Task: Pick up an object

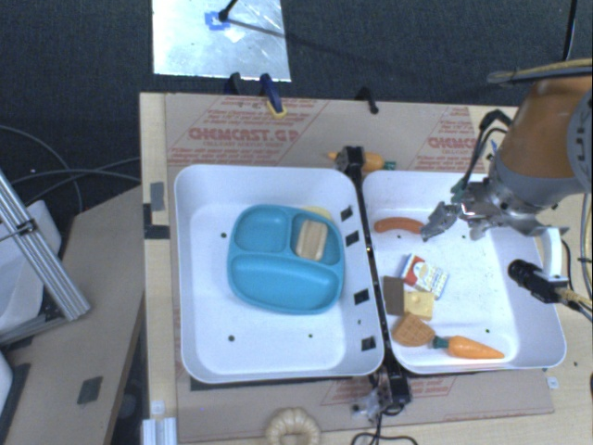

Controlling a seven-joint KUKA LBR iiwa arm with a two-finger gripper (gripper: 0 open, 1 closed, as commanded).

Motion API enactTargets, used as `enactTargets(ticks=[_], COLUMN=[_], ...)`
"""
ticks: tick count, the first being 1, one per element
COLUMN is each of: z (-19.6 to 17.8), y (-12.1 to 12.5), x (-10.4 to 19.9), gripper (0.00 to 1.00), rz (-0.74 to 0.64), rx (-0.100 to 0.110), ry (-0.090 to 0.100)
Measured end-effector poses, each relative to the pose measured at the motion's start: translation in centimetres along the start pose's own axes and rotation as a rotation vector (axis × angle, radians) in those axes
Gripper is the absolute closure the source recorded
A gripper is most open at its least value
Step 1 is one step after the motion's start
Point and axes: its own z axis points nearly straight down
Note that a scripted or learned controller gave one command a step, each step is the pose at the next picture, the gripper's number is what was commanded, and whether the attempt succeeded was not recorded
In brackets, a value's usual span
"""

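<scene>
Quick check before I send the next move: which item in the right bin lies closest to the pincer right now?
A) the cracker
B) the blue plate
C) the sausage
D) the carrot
C: the sausage lies in the right bin just beside the pincer, while the carrot and cracker sit down by the near edge, and the blue plate is in the left bin.

arm: cut off at right edge | rope coil: cropped by bottom edge
</scene>
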Motion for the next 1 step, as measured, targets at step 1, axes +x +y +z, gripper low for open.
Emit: enactTargets(ticks=[1], z=[4.25], y=[-0.12], x=[-0.26], gripper=[0.0], rz=[0.001], rx=[0.001], ry=[0.0])
